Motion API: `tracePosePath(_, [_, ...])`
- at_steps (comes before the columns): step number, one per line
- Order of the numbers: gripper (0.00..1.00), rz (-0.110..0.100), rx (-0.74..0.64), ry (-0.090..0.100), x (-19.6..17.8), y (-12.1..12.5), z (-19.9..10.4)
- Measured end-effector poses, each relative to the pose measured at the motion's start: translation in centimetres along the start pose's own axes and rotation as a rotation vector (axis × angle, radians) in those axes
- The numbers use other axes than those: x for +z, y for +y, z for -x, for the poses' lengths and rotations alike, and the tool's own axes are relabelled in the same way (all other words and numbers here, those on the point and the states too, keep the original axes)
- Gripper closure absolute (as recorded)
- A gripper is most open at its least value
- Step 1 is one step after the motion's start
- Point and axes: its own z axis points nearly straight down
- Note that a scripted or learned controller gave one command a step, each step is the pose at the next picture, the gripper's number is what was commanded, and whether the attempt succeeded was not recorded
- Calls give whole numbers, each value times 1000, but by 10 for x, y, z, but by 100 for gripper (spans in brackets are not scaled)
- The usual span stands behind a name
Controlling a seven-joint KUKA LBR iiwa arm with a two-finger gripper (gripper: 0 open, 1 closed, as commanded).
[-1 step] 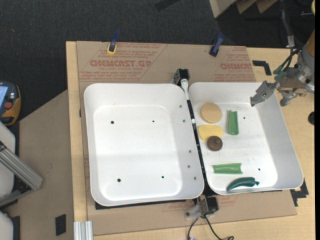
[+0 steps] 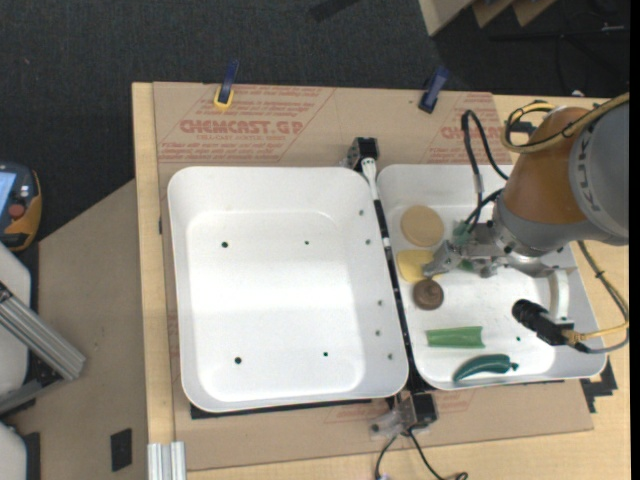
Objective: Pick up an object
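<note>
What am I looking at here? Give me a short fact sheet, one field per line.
setting: bench with two shallow white bins side by side
left bin: white, small dark dots on its floor
right bin: holds the objects
objects: tan disc, yellow piece, brown round piece, green block, dark green curved item
arm: grey and orange, reaching over the right bin
gripper: beside the yellow piece

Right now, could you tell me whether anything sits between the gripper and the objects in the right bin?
Nothing visible does. The gripper is low in the right bin, right beside the yellow piece and the small brown round object. The tan disc lies just above them, the green block and teal object nearer the front.
</note>
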Motion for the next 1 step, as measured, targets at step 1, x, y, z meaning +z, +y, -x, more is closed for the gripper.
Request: tracePosePath(1, [0, 26, 1, -9, -171, -11, 11])
